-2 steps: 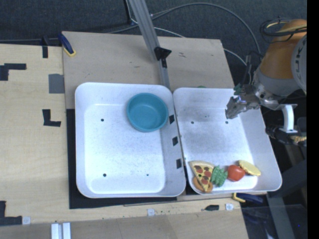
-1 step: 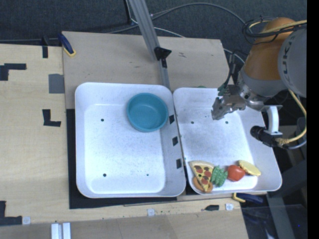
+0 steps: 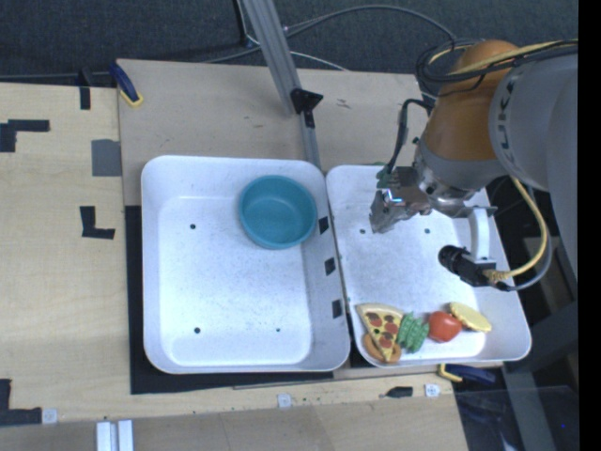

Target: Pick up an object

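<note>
The gripper hangs over the far part of the right bin, and from up here its fingers blur into one dark grey lump, so I cannot tell whether they are apart or together; nothing shows between them. The arm behind it is cut off at the frame's right side, its orange band bulging above the wrist and hiding the bin's far right corner. A black cable fitting juts out to the near right of the gripper, over the bin floor. There are two white bins side by side. The left bin holds one thing, a blue bowl, which sits level with the gripper and well off to its left, across the wall between the bins. Four small toys crowd the near edge of the right bin, well in front of the gripper: one pizza slice, one green leafy piece touching it, one red tomato and one yellow piece whose exact shape is hard to make out.
</note>
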Controlling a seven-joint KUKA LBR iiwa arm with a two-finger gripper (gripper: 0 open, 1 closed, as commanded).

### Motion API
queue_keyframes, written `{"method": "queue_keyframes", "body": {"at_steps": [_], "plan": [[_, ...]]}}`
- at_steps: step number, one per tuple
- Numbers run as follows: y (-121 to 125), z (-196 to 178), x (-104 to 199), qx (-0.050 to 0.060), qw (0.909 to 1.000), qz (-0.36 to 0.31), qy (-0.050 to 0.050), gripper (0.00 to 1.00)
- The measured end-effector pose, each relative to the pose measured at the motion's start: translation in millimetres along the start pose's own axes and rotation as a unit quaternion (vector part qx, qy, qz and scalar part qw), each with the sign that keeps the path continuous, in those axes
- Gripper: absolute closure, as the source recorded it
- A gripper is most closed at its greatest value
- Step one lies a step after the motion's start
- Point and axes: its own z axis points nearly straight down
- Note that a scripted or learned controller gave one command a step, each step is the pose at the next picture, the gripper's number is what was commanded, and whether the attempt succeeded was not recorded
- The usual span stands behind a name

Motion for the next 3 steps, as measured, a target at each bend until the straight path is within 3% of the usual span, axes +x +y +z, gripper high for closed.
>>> {"method": "queue_keyframes", "body": {"at_steps": [3], "plan": [[-42,-27,153,0.000,1.0000,-0.001,0.000,1.00]]}}
